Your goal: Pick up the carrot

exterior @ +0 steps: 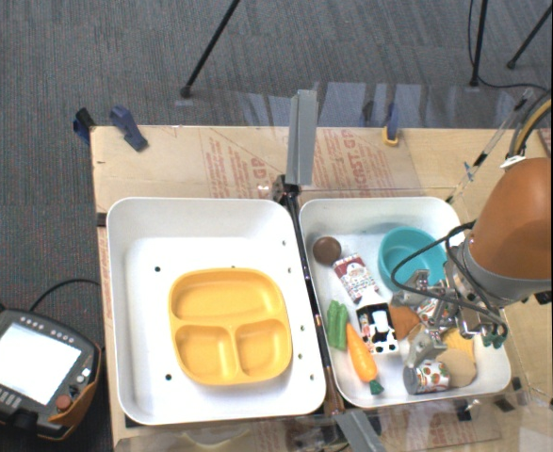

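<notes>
The carrot (pixel 361 352) is orange with a green stub at its near end. It lies in the right bin (pixel 403 207), near the front left, between a green vegetable (pixel 337 326) and a black-and-white cow-patterned box (pixel 380 329). My gripper (pixel 426 338) hangs over the right half of that bin, to the right of the carrot and apart from it, above a small printed can (pixel 431 377). The grey wrist and orange band (pixel 514 229) hide the bin's right side.
The right bin also holds a brown ball (pixel 327 249), a red-and-white carton (pixel 354 279), a teal bowl (pixel 406 252) and a tan piece (pixel 461 366). A yellow divided plate (pixel 229 326) sits in the left bin (pixel 135 252). A pendant (pixel 31 370) lies at the lower left.
</notes>
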You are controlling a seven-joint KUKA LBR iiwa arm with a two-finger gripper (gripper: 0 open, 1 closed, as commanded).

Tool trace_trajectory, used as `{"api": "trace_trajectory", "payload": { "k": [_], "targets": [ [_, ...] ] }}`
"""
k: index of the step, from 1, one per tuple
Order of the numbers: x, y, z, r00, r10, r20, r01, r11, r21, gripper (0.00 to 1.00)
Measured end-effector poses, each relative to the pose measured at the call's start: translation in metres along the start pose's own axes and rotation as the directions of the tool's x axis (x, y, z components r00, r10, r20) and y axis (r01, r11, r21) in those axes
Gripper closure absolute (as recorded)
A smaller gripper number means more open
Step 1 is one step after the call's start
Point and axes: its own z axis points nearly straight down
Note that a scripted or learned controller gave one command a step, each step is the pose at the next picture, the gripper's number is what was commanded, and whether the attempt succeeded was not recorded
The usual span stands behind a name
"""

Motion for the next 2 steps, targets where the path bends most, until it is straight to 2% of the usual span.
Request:
{"api": "trace_trajectory", "payload": {
  "k": [1, 2],
  "targets": [
    [-0.002, 0.011, 0.081, 0.999, -0.04, 0.029, 0.04, 0.999, 0.005, 0.0],
    [-0.003, 0.031, 0.086, 0.999, 0.003, 0.042, -0.003, 1.0, 0.009, 0.0]
  ]
}}
